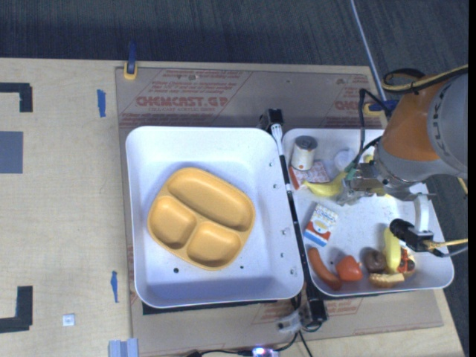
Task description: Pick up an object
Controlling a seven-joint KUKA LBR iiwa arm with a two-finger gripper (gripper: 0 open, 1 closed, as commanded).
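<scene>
The banana lies near the far-left corner of the right bin, just beside the gripper, which is low over it, though whether its jaws are open or closed I cannot tell, so the pick looks not yet made and lifting remains

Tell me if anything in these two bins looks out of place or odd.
Nothing looks spilled or damaged. The yellow divided tray sits askew in the left bin, and the right bin's toy foods lie jumbled.
</scene>
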